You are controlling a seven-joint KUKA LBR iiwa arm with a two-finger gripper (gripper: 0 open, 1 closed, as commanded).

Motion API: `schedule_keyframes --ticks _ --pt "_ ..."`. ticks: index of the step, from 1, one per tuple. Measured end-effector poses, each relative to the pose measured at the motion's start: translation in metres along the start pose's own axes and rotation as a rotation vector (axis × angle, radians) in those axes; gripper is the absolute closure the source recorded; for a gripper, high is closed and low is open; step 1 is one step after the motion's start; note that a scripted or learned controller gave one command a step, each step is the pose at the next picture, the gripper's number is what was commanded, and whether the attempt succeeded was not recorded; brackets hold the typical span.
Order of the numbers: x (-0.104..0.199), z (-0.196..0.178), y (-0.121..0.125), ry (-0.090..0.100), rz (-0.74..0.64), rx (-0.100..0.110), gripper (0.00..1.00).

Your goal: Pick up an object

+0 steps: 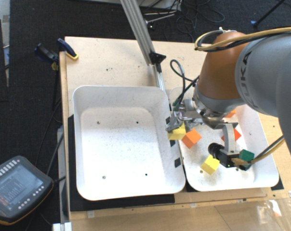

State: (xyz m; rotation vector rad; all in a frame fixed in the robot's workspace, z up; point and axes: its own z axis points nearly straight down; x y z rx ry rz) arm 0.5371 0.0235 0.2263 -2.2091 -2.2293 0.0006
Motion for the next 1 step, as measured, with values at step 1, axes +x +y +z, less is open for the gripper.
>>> schedule_keyframes --ticks 1 --pt "0.0456 -0.0073 0.0097 0.0 0.001 -0.003 1.0"
